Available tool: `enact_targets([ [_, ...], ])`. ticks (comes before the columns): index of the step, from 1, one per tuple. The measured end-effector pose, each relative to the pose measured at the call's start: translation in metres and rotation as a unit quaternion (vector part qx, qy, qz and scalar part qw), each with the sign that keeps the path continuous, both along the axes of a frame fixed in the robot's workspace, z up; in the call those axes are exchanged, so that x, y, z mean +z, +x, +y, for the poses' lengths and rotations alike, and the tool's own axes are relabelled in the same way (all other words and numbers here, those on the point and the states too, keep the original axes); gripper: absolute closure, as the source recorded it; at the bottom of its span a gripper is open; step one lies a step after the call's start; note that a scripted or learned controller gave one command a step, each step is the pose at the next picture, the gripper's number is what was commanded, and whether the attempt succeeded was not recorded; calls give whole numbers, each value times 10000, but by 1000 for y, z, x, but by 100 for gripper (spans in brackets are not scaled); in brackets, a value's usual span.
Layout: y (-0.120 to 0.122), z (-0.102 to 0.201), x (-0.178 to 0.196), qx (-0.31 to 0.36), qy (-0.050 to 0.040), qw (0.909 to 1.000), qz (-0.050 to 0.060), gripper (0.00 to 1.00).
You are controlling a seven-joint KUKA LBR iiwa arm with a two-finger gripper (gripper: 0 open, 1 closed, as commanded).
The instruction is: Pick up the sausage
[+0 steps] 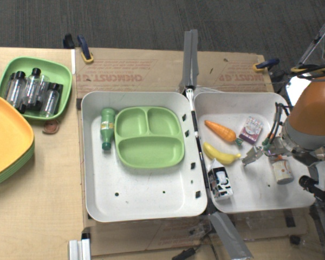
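- kuka arm [313,115] reaching in from the right, grey with the orange band over the right bin's far right edge.
- gripper [259,155] low over the right bin [260,199], near its middle, with the tip pointing left towards the banana.
- jaw state: cannot tell (too small and blurred among cables and grey metal).
- sausage [281,171] taken to be the pale stubby piece with a tan end, though too small to be sure; lying on the right bin's floor, just right of and below the gripper tip, apart from it and not held.
- banana [221,154] in the left part of the same bin, just left of the gripper tip.
- carrot [221,131] beyond the banana, slanted, with its green end near a pink-and-white packet [252,129].
- black-and-white packet [221,182] in the near left corner of the right bin, against the wall.
- left bin [146,199] bearing a green divided plate [149,137] in its far half.
- green bottle [106,128] lying just beside the plate's left edge.
- off to the left on the bench [38,215]: a green tray [62,88] with small dark-capped bottles [32,93], and a stack of orange plates [8,142] near it.
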State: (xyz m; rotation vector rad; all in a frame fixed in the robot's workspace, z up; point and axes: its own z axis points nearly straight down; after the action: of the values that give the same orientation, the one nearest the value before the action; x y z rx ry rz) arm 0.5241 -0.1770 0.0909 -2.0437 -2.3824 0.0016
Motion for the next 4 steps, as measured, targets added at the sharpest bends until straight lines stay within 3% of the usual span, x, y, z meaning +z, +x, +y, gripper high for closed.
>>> enact_targets([
  [1,-37,108,100,-1159,-12,9933,-5,0],
  [2,-4,76,0,-181,-4,9998,7,0],
  [3,35,36,6,-470,-12,9989,-10,0],
  [4,53,-3,1,-352,0,9994,-12,0],
])
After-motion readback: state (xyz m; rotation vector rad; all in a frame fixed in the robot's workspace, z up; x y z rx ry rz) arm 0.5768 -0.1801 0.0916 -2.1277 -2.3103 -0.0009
